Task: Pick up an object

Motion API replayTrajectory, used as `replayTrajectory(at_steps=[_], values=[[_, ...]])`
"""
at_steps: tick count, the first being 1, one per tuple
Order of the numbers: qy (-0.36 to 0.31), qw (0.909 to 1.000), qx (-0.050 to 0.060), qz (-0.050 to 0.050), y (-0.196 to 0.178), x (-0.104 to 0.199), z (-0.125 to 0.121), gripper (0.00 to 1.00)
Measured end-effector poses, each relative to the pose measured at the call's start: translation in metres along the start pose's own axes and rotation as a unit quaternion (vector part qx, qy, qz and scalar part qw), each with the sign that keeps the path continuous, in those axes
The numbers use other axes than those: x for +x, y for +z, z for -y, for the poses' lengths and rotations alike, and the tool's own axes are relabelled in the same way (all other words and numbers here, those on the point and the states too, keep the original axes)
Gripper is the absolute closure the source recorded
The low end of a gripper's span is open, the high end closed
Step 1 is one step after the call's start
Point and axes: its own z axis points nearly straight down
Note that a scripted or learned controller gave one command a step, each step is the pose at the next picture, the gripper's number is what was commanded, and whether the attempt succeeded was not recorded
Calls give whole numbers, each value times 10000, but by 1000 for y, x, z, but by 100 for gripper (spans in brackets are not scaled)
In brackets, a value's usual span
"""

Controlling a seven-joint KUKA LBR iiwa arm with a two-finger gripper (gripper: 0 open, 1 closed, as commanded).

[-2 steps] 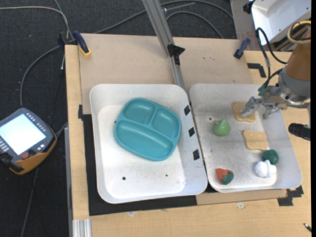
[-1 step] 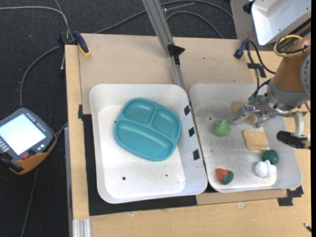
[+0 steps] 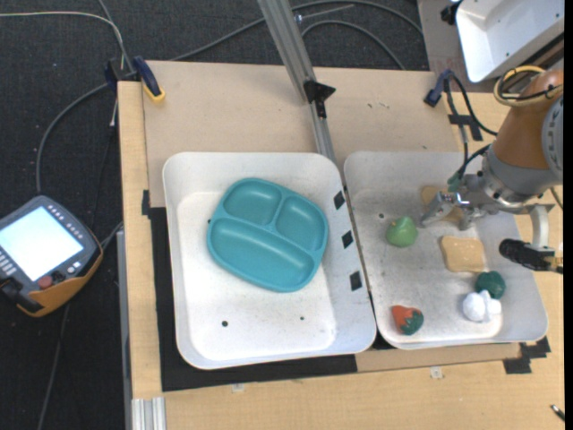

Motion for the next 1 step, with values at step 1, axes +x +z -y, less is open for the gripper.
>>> replayTrajectory(at_steps=[1], values=[[-2,10000,-21,9,-13,0,-1,100]])
